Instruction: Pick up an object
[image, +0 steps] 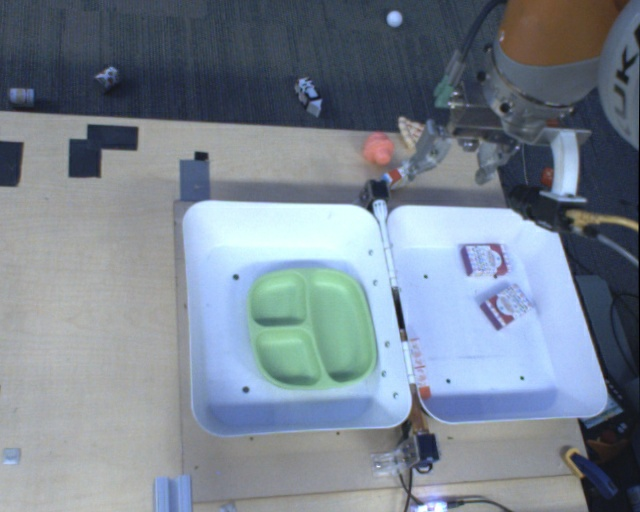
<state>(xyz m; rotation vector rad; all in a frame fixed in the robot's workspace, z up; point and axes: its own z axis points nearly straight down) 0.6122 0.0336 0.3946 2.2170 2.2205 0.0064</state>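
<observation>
Pale wooden bench (90, 300), dark carpeted floor (220, 50) beyond, littered with small scraps

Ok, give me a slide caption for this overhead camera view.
KUKA arm's tool above the right bin holding two red packets, green tray in the left bin.

Two bins are being carried side by side on the surface (90, 300), the left bin (215, 300) touching the right bin (560, 370) along a shared middle edge. A divided tray (312, 327) is being held in the middle of the left bin, while two packets are being held in the right bin's far half, the far packet (484, 260) lying just behind and slightly left of the near packet (506, 305). Behind the bins, a ball (379, 150) is being borne near the surface's far edge, and the hand (455, 150) is being held above the right bin's far rim, just right of the ball.
</observation>
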